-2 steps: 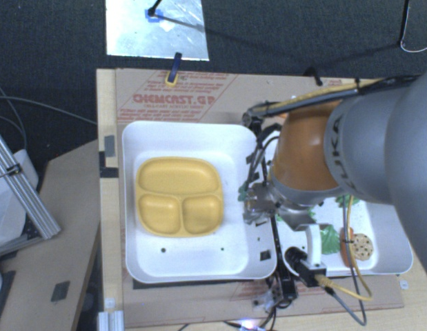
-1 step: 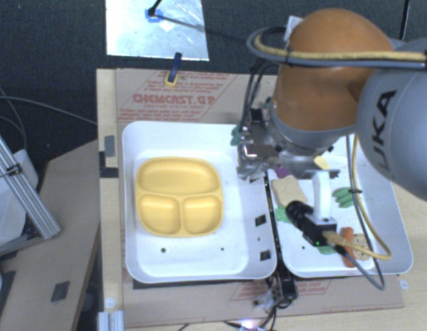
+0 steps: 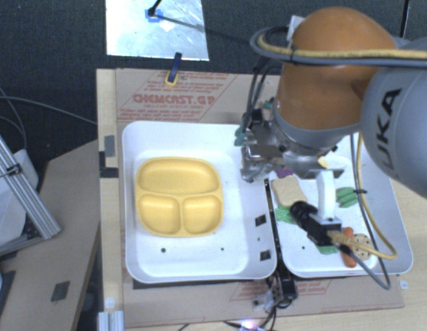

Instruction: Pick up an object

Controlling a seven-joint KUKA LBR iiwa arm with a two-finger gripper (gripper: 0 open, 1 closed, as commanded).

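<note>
Looming over the right bin [image 3: 392, 219], the arm [image 3: 323, 81] hangs its gripper [image 3: 256, 158] above the bins' shared rim; clenched or released, I cannot tell. The left bin [image 3: 199, 261] holds a yellow divided plate [image 3: 179, 195]. At the plate's three o'clock, in the right bin, lies a tan slice [image 3: 288, 190].

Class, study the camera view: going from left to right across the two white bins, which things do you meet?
In the left bin: yellow tray → in the right bin: tan slice → green piece nearest the right rim.
</note>
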